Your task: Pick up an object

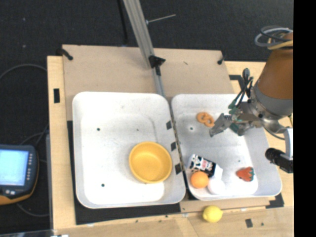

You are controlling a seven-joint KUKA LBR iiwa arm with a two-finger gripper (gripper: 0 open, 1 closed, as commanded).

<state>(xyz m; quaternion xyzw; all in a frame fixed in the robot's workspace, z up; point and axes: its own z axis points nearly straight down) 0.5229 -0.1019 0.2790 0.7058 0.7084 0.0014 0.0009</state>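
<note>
My gripper hangs over the upper middle of the right bin, with nothing visibly held. An orange pretzel-shaped piece lies just left of it, close to its tip. Along the right bin's front edge sit a black-and-white carton, an orange, a white ball and a red strawberry. A yellow bowl stands upright in the left bin, near its front right.
A yellow lemon lies on the bench outside the bins, in front of the right one. A slanted metal pole rises behind the divide between the bins. A screen device sits off the bench at the left.
</note>
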